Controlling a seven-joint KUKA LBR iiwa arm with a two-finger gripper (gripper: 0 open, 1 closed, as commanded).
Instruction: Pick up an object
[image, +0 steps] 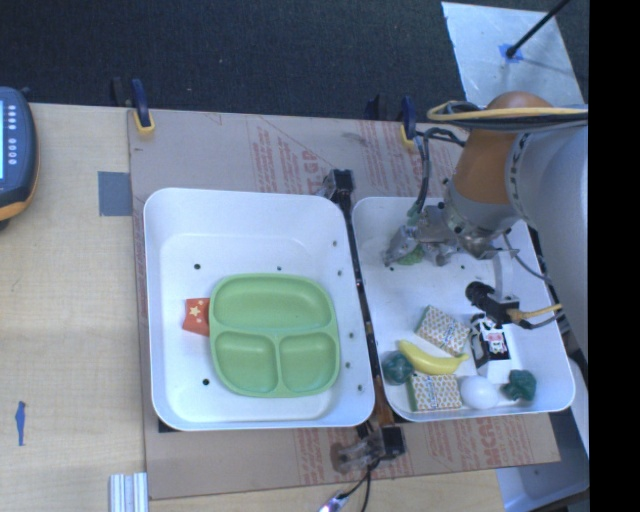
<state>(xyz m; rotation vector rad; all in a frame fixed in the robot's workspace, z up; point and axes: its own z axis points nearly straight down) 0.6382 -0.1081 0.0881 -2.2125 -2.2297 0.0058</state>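
1. The hand (430, 240) hung over the far end of the right bin (560, 395), well apart from the objects; whether it was spread or pressed together could not be told.
2. Candidates, a banana (430, 359) and patterned blocks (441, 328), crowded the near end, touching.
3. The left bin (160, 300) held a green tray (272, 335) and a red block (196, 316).

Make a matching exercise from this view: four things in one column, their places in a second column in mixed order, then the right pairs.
Things:
1. green divided plate
2. banana
3. red block
4. gripper

Places:
A. right bin, among the small items
B. left bin, against the plate's left edge
C. over the right bin's far end
D. middle of the left bin

Pairs: 1-D, 2-A, 3-B, 4-C
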